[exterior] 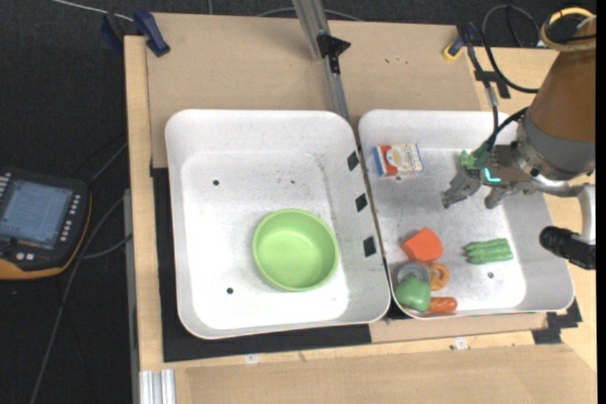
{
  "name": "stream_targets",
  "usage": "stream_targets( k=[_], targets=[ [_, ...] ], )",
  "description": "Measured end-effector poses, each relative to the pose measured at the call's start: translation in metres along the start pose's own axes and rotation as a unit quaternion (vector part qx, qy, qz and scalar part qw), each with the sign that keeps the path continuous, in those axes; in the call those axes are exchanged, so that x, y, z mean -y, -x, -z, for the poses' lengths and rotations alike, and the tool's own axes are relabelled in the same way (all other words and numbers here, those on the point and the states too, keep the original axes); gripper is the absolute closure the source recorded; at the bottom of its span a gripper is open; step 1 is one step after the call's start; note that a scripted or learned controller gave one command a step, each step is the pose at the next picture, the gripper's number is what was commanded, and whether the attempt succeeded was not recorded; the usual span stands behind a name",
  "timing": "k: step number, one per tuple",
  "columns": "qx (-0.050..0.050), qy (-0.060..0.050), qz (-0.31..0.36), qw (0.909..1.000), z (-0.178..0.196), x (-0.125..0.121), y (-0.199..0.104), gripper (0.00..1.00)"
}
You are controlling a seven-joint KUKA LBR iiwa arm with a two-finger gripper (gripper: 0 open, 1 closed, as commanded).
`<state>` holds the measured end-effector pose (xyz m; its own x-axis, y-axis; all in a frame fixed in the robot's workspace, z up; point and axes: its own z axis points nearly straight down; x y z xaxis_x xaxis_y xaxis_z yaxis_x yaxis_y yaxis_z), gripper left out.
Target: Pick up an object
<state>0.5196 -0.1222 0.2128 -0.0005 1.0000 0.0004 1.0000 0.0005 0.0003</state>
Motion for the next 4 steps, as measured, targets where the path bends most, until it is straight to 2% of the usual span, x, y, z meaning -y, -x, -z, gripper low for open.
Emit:
stream_targets(
  k=[1, 2, 3, 4],
  targets=[
    [0.0, 0.0, 0.0, 1.0, 0.0, 0.0, 0.0, 0.0],
    [0.0, -0.002, 0.0, 1.0, -0.047, -0.007, 0.001, 0.0],
    [0.0, -0.003, 0.0, 1.0, -0.109, -0.009, 0.003, 0.0],
    [0.0, 0.0, 0.0, 1.0, -0.118, -0.009, 0.003, 0.0]
  ],
)
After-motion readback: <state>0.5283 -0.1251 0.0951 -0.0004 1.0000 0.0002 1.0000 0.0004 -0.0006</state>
